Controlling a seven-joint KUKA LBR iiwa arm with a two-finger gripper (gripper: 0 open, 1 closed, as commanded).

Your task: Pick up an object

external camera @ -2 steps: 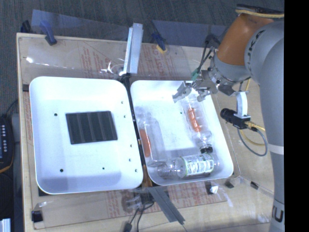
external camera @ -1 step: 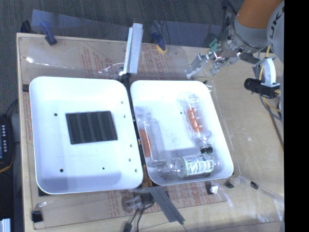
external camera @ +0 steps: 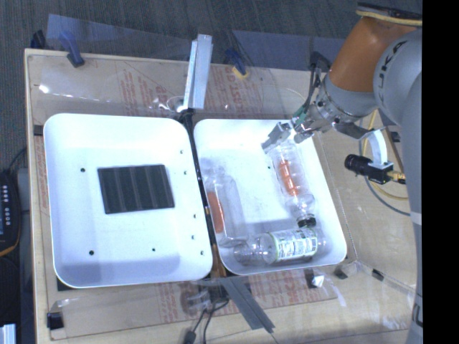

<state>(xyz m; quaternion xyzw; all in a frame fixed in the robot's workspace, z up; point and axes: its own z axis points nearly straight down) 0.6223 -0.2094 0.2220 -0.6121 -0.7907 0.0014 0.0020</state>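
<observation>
Three clear plastic bottles lie in the right bin (external camera: 244,142). One with an orange label (external camera: 290,177) lies along the right side, its base toward the back. Another with an orange label (external camera: 218,201) lies along the left wall. A third with a white printed label and black cap (external camera: 285,247) lies across the front. My gripper (external camera: 278,137) hangs at the back right of this bin, just above the base end of the right-hand bottle. No bottle shows between its fingers.
The left bin (external camera: 64,142) holds a dark ribbed rectangular panel (external camera: 135,188) near its middle. A metal bar (external camera: 197,74) stands behind the seam between the bins. Clear plastic sheeting covers the bench around them.
</observation>
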